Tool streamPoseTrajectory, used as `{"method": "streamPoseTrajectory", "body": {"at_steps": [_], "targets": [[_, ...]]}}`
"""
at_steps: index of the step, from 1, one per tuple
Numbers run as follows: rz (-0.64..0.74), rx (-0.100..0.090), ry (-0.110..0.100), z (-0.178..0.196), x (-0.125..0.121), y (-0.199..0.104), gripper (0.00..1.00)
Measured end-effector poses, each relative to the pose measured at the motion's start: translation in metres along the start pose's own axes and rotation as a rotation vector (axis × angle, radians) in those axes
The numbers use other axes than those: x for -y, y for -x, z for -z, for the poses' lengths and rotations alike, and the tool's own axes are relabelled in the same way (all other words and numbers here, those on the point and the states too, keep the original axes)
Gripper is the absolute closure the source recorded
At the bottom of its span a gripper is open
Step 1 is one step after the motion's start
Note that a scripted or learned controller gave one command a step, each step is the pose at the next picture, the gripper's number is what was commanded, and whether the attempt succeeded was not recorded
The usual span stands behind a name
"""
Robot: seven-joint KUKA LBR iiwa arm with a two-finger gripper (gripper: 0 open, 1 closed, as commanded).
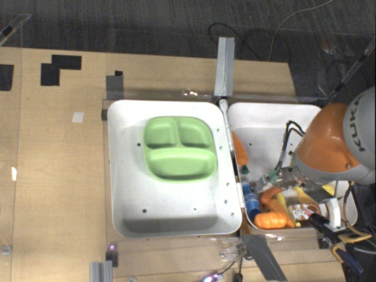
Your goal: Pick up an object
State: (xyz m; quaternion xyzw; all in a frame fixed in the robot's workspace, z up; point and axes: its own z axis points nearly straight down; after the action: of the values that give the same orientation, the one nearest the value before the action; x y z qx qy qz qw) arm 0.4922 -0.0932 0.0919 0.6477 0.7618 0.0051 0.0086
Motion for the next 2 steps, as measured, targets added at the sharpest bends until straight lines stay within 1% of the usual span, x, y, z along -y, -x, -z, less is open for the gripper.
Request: {"method": "streamPoseTrajectory", "body": {"at_steps": [1, 2], "targets": [[0.002, -0.003, 0.007, 0.011, -0.003, -0.002, 1.0], [-0.135, -0.006, -0.014, 0.14, -0.056, -0.1, 1.0]]}}
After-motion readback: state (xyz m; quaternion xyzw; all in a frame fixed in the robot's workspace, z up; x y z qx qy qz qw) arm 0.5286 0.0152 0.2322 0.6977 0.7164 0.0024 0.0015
